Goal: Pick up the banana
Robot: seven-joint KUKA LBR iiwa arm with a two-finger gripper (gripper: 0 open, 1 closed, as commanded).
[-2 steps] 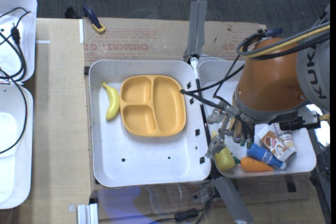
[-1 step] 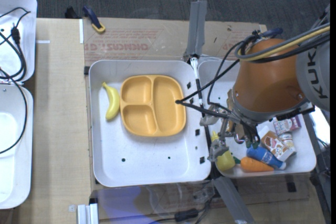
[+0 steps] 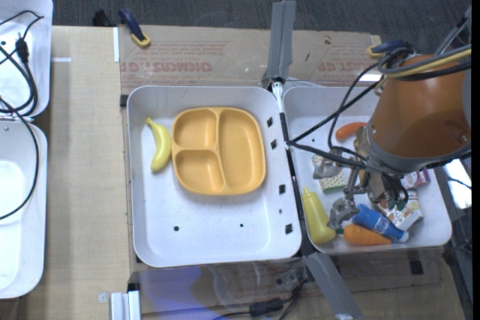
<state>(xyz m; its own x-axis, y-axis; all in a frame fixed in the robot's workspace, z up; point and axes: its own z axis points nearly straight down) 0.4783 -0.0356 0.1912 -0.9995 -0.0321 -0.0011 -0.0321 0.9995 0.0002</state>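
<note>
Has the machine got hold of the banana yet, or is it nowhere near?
Nothing looks done yet. The banana lies in the left bin, beside the yellow divided plate. The gripper hangs over the right bin, among the clutter there. Left: cross to the left bin, grasp the banana, lift.

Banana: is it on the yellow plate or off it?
Off. The banana lies on the left bin floor, beside the plate.

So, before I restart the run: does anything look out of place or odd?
Only the claw: it hangs over the cluttered right bin, while the banana lies in the left bin beside the yellow tray.
</note>
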